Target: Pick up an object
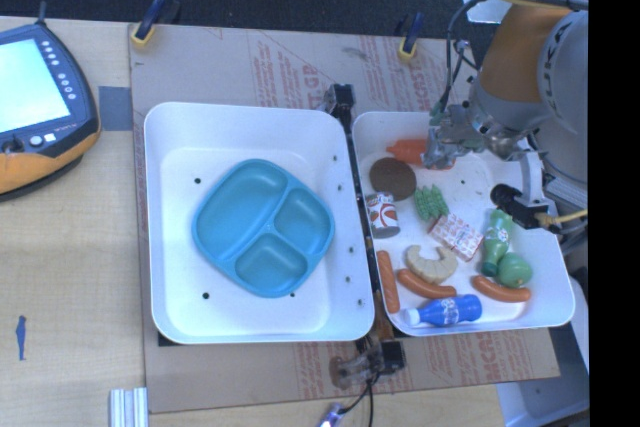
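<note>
The right bin (556, 311) holds several toy foods. My gripper (440, 153) is low over its far side, just right of an orange carrot-like piece (404, 151). A brown round patty (392, 178) lies a little in front of it, with a small can (382, 214) and a green leafy piece (431, 203) nearby. Further forward lie a pink-and-white packet (458, 235), a green bottle (497, 250), a tan bread piece (432, 263), sausages (425, 285) and a blue-and-white bottle (445, 313).
The left bin (160, 215) carries a blue divided plate (263, 227). A teach pendant (40, 105) rests on the bench at far left. Clamps (150, 20) hold the board's back edge. The arm's orange band (525, 50) rises above the right bin's back corner.
</note>
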Controlling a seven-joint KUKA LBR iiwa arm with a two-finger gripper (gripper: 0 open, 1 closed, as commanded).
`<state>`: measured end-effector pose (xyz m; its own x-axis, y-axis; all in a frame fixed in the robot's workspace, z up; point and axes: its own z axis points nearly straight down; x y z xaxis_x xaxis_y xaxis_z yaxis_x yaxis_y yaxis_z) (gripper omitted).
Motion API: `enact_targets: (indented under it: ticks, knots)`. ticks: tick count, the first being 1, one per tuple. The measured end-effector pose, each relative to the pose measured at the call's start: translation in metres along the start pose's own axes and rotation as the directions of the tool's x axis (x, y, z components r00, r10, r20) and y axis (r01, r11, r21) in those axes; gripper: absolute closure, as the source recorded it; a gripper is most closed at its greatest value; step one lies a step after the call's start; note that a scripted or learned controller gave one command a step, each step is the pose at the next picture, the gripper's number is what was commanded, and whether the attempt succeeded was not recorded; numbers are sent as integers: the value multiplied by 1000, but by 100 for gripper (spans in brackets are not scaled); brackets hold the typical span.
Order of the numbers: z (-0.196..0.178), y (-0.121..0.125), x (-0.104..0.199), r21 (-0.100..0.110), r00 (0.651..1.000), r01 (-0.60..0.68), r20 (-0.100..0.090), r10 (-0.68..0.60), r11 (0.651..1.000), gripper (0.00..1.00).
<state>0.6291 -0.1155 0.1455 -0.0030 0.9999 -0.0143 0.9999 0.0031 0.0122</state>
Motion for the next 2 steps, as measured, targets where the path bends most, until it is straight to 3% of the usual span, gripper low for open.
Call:
enact_targets:
  ticks: [1, 2]
  knots:
    - [0, 0, 0, 0, 1000, 0, 0, 0, 1000, 0]
    - [-10, 1, -1, -7, 1000, -1, 3, 1, 1000, 100]
